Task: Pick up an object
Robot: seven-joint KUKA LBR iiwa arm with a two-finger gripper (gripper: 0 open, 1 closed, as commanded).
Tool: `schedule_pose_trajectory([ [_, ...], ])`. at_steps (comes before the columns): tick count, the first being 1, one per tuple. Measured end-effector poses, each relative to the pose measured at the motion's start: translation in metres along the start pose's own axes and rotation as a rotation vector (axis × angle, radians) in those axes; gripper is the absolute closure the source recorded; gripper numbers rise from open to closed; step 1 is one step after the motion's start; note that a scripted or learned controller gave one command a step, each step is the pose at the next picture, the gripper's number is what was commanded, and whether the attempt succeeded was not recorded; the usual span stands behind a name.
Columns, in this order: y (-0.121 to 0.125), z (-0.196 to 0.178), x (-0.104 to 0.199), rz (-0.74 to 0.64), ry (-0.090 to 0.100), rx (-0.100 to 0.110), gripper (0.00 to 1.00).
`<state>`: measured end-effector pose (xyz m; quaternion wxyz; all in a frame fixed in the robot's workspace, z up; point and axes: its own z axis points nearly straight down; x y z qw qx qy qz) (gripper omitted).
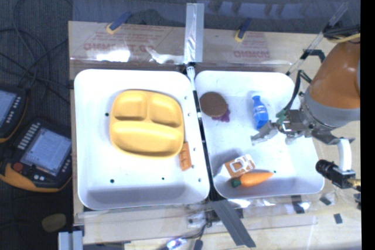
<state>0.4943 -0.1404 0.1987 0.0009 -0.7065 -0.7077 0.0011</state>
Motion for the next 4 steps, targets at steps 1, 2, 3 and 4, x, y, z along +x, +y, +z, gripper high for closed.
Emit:
schedule_pose_trajectory([
  [1,0.068,0.071,0.019,0.057,0.001,0.001,0.0],
  [2,0.105,0.109,-0.027,-0.055,-0.007,-0.008,0.0],
  [3,0.143,0.107,-0.071,-0.131,0.013,-0.009,0.0],
  [4,0.15,0.109,-0.055,0.001,-0.001,-0.011,0.0],
])
